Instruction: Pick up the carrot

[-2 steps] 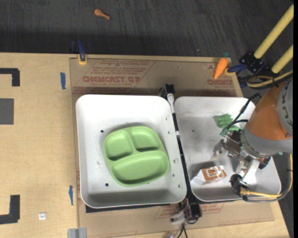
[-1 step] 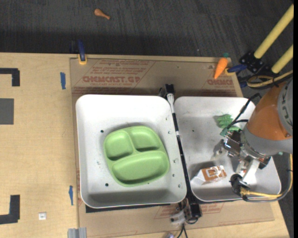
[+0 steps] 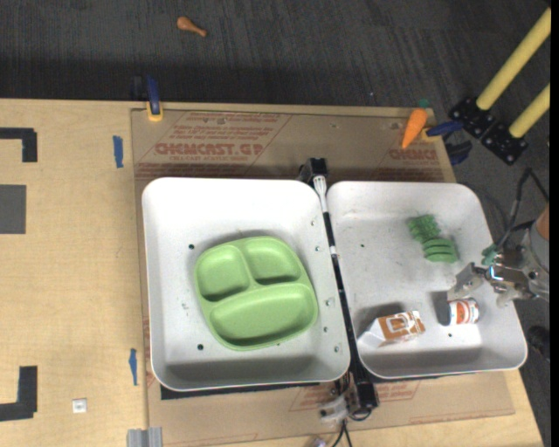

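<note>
The carrot point(image 3: 412, 129) lies outside both bins, on the cardboard sheet point(image 3: 218, 144) behind the right bin point(image 3: 384, 205), near that bin's far right corner and just beside a blue clamp point(image 3: 445, 129); its orange body is tilted, with a small green top pointing away from the bins. A second small orange object point(image 3: 190, 26) rests well apart on the dark floor at upper left, too small to identify. Inside the right bin are a green ridged item point(image 3: 431, 238), a small red-and-white can point(image 3: 464, 312) and an orange-and-white packet point(image 3: 398, 326). The left bin point(image 3: 175, 218) holds a green divided plate point(image 3: 255, 290). The gripper point(image 3: 483, 279) sits low at the right bin's right side, just above the can and well apart from the carrot; its metal parts blur together, so whether it is spread or closed cannot be told, and nothing is visibly held in it. Judged from this layout, the step in hand is the approach, and little of the task is done. To do it well, the arm should rise clear of the bin wall, travel toward the far corner, and descend with the closing direction set across the carrot's narrow width. The nearby clamp and the bin's rim leave little room, so a centred, vertical descent is advisable.
</note>
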Robot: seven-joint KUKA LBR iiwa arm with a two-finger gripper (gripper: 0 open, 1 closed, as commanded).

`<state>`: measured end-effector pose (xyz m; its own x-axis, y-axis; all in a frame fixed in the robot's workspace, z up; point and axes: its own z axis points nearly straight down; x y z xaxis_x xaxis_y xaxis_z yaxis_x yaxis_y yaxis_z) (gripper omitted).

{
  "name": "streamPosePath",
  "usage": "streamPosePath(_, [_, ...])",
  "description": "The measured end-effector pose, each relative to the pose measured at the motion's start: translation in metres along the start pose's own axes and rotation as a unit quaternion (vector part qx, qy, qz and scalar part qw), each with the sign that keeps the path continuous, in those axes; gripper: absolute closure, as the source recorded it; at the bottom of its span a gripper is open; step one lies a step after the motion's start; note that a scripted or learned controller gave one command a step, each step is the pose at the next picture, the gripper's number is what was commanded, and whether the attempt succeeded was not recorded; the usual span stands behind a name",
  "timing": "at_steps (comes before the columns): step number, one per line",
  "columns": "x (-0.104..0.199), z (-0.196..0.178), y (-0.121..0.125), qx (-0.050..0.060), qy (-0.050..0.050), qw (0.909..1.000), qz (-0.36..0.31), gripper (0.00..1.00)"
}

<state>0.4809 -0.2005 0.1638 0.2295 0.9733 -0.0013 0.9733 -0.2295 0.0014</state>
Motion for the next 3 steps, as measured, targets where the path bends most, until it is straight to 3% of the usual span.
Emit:
streamPosePath(1, [0.037,0.018,-0.011,0.003,0.001,0.9759,0.218,0.0])
streamPosePath(2, [0.065,0.051,-0.018,0.004,0.001,0.9031,0.429,0.0])
streamPosePath(3, [0.018,0.074,-0.005,0.002,0.003,0.9491,0.315,0.0])
